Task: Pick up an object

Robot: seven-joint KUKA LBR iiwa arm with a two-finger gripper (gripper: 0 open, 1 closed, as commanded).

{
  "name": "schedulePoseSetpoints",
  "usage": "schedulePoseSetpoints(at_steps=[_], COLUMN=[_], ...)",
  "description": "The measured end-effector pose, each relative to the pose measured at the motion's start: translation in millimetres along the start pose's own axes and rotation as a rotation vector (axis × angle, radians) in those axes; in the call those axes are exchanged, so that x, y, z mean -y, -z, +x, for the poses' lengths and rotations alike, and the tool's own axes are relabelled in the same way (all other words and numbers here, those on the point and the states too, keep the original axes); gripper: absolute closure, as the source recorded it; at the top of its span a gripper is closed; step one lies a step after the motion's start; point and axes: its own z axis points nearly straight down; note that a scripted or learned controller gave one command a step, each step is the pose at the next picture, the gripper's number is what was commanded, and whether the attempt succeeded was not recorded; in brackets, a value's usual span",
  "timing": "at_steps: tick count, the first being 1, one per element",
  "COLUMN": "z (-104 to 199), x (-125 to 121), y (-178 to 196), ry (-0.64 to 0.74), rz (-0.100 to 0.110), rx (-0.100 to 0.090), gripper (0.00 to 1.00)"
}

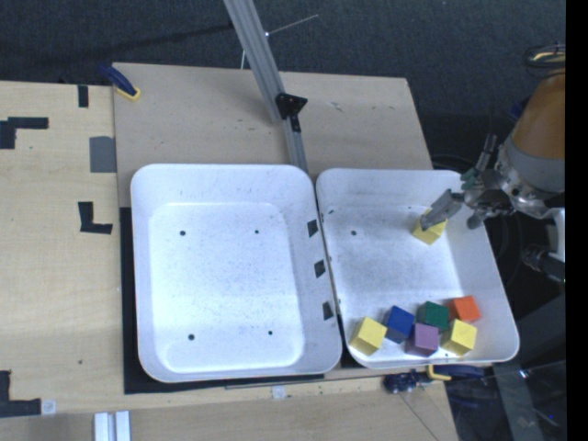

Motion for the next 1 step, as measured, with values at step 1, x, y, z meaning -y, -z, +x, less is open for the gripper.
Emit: schedulePoseSetpoints(at_steps=[1], z=[0.0], x=[0.0], y=[0.0], ry=[0.000], rz=[0.000], rx=[0.000], gripper=[0.00])
